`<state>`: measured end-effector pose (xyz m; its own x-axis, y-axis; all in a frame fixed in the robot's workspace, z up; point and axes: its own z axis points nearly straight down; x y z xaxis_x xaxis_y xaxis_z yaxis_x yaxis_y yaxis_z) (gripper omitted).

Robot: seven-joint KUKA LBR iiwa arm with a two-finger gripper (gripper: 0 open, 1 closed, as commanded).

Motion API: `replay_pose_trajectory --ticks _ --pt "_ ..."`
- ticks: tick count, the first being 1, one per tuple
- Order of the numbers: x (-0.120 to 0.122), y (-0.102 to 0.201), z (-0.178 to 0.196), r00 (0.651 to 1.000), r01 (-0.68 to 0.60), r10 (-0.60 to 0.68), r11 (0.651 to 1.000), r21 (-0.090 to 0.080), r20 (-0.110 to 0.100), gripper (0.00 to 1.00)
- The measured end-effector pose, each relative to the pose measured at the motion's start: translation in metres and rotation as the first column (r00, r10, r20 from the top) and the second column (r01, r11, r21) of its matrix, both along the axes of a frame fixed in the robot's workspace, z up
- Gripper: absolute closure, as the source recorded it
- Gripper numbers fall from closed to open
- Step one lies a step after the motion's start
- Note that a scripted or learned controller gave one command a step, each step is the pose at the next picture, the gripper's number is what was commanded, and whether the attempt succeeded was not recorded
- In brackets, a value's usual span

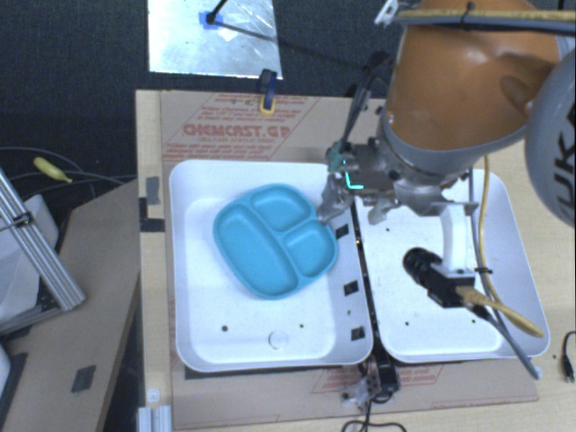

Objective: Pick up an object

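From the camera view above the bench: the sky-blue plastic divided plate, three compartments, lies flat in the white shallow bin on the view's left, approx. mid-bin and turned at a slant to the bin walls. The grey arm w/ the big orange band comes in from the view's right and hangs over the wall where the two bins meet. Its gripper sits low at the plate's upper-right edge, right by the rim, prob. touching it, though the wrist casts shade there and I can't be sure. How far open the claw is I can't tell from this angle, and I see nothing in its grasp; the plate is down on the bin floor.

The other white shallow bin is alongside, on the view's right. Near the front of the left bin lies a small pale round disc, well apart from the plate. Both bins rest on a brown cardboard sheet w/ red lettering. Beyond it a crinkled silvery foil sheet lies on the dark floor.
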<state>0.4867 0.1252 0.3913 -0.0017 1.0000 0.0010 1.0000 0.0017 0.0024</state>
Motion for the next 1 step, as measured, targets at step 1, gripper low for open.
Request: replay_pose_trajectory --ticks 1 --pt "0.0298 0.0482 0.0653 1.000 -0.006 0.006 1.000 0.003 0.008 0.00"
